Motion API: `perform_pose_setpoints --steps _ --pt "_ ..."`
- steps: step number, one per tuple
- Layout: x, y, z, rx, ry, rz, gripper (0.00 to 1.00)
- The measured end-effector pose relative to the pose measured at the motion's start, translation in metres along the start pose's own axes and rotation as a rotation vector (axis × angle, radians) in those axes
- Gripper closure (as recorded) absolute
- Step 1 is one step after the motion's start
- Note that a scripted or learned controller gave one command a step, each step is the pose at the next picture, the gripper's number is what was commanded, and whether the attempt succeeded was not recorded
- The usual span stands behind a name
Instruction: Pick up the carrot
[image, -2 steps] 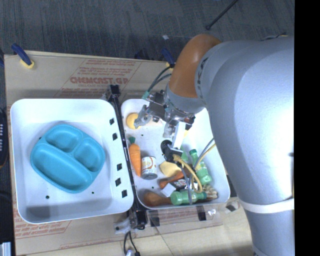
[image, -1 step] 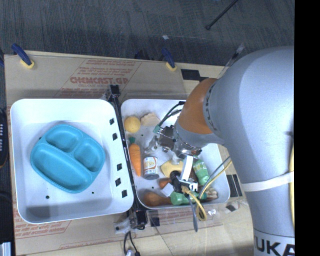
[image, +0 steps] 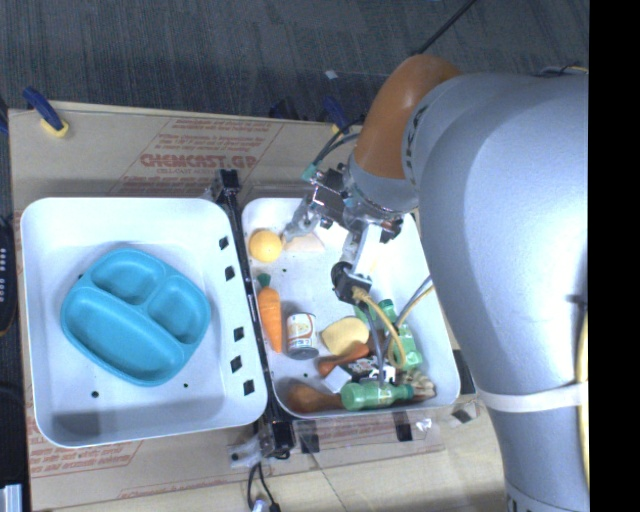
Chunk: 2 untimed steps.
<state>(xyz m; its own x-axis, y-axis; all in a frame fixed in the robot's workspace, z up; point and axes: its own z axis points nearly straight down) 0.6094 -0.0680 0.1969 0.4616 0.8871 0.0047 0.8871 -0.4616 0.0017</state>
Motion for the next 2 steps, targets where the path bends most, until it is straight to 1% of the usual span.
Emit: perform_pose_setpoints --steps 1,2 --pt "-0.026 0.032 0.097 0.017 -0.012 0.143 0.0" --pt "-0.036 -0.018 0.107 0.016 -0.01 0.38 0.0"
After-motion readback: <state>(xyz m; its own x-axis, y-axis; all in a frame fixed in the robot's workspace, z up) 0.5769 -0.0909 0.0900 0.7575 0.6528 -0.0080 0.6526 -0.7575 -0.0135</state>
